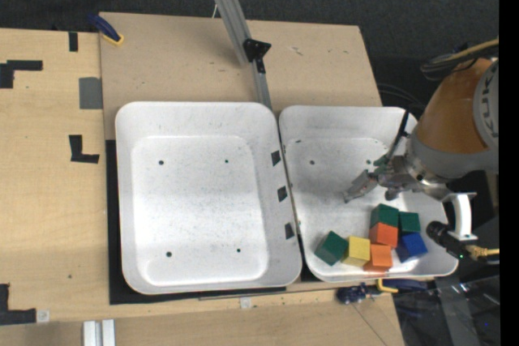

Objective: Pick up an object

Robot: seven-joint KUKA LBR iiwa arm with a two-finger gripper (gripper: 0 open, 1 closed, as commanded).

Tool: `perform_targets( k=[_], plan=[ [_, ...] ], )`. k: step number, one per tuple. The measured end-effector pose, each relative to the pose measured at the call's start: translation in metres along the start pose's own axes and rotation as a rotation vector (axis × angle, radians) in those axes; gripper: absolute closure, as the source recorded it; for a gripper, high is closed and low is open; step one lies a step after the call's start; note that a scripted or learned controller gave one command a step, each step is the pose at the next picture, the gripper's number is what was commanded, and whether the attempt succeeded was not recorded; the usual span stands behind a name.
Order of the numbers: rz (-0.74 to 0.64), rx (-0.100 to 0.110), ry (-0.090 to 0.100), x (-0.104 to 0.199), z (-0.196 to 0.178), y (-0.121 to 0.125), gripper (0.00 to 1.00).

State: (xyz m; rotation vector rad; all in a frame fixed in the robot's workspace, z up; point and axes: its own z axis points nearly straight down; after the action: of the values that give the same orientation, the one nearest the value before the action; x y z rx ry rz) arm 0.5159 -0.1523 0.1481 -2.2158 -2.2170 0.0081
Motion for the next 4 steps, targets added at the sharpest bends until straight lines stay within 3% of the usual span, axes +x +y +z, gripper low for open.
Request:
perform_targets(
  k=[1,2,4],
  plan=[
    [-0.001,-0.009,-0.003,0.001,0.053,0.001,0.0],
    [-0.002,-0.009,-0.001,0.002,0.041,0.001,1.0],
    [-0.001,-0.014,-0.003,0.002,-0.077,-0.01,1.0]
  ],
)
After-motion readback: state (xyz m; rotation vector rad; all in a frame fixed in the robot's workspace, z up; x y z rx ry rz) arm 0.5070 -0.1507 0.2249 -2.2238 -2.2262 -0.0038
